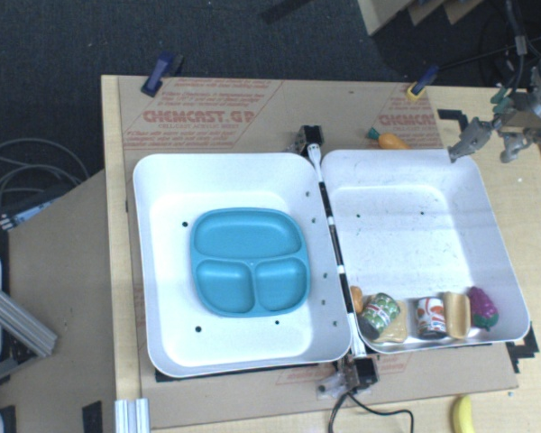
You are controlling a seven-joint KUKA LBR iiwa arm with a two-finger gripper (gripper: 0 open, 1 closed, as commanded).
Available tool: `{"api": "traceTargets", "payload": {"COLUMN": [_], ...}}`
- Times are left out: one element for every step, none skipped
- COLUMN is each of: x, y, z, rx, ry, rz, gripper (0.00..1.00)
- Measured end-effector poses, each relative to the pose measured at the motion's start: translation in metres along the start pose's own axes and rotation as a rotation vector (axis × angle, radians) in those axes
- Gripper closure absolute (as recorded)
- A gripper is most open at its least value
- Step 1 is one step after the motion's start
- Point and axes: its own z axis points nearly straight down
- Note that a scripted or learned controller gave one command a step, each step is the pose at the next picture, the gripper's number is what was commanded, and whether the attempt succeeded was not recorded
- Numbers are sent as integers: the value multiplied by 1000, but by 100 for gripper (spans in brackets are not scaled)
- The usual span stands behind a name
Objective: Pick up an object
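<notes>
The gripper [489,144] is dull grey metal, with two short angular fingers [460,142] beneath a blocky body; black cables trail toward one o'clock.

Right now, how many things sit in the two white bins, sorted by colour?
Blue: 1, the divided plate in the left bin
Green: 1, a can
Red: 1, a can
Tan: 1, a bread-like piece
Purple: 1, a fruit-like toy
Total: 5
</notes>
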Motion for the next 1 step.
{"api": "traceTargets", "payload": {"x": [55], "y": [-22], "z": [116], "rx": [3], "ry": [2], "rz": [-1], "gripper": [0]}}
